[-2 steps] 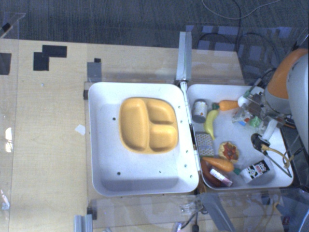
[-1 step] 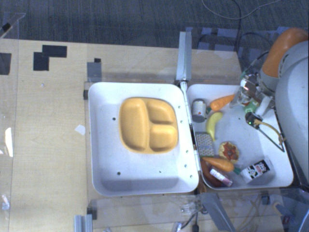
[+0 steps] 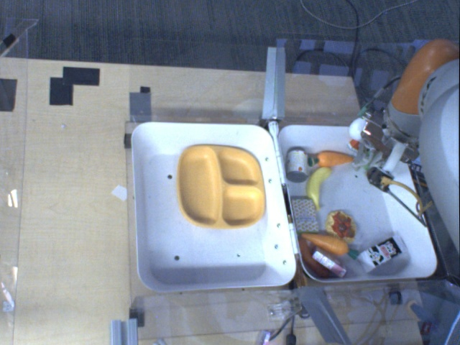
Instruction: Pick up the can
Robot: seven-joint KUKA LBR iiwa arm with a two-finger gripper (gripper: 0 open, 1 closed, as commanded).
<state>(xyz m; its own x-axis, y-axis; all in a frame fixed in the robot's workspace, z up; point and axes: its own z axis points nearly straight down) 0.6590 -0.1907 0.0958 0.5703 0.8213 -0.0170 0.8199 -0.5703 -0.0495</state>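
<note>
2 white bins are seen side by side on the table (image 3: 72,192). The left bin (image 3: 154,257) holds a yellow tray (image 3: 219,185) w/ 3 parts. The can (image 3: 296,162) is seen lying in the right bin (image 3: 420,261), near its top left corner, just above a banana (image 3: 316,185) and next to a carrot (image 3: 332,159). The end effector (image 3: 374,162) is seen over the right bin's top right part, apart from the can. Nothing is seen held in it; open or closed can't be told.
</note>
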